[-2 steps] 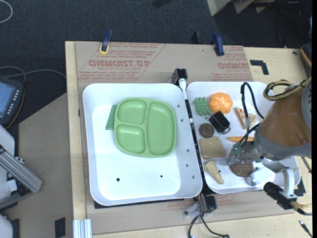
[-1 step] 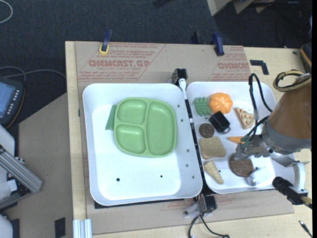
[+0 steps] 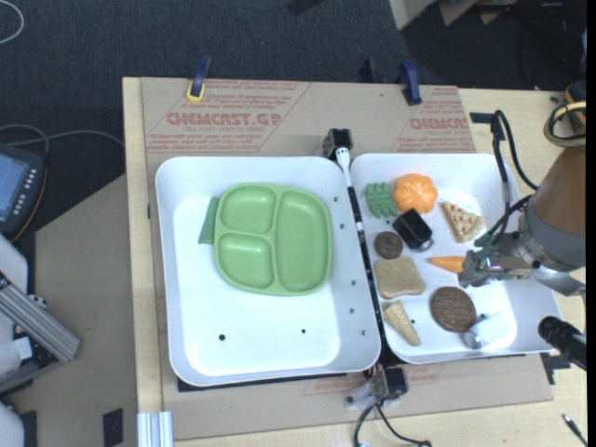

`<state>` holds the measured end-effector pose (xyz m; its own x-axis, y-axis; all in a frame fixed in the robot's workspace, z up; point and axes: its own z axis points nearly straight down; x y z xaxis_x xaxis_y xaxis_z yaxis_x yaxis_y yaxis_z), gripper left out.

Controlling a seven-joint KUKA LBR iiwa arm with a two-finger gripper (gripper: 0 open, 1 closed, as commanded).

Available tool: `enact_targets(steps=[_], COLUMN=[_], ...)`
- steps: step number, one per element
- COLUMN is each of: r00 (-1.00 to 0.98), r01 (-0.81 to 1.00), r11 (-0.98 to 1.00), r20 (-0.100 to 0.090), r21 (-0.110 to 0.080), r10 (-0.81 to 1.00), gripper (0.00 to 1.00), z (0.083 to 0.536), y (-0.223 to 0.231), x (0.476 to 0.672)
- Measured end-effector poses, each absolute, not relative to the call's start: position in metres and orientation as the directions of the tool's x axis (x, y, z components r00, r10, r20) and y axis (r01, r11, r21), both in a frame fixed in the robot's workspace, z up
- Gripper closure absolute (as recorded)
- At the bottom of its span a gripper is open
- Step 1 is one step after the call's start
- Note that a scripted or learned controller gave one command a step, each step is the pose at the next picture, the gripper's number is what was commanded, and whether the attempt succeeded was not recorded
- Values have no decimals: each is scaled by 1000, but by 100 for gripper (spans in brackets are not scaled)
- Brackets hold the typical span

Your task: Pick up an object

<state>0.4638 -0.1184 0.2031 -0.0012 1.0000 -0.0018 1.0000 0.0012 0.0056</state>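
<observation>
The right bin (image 3: 484, 170) holds several toy foods: an orange (image 3: 414, 192), a green ridged piece (image 3: 379, 199), a pizza slice (image 3: 460, 220), a black block (image 3: 413, 229), a small brown disc (image 3: 388, 244), a carrot (image 3: 445, 263), a bread slice (image 3: 399, 277), a dark brown cookie (image 3: 453, 309), a pale wedge (image 3: 402, 323) and a small silver piece (image 3: 472, 334). My gripper (image 3: 479, 270) hangs low over the right side of this bin, at the carrot's right end and just above the cookie. The wrist hides what lies under it.
The left bin (image 3: 186, 324) carries a green divided plate (image 3: 273, 238) with a green card under its left edge. The arm's grey body and orange band (image 3: 563, 208) cover the right bin's right rim. Cables run along the bench's right side.
</observation>
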Motion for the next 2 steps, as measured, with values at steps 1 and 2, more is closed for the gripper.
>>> enact_targets(steps=[1,2], r00=[-1,-7], r01=[1000,1000], r11=[1,7], r20=[-2,1], r21=[5,4], r10=[1000,1000], gripper=[100,100], z=[226,235], y=[-119,-66], x=[465,481])
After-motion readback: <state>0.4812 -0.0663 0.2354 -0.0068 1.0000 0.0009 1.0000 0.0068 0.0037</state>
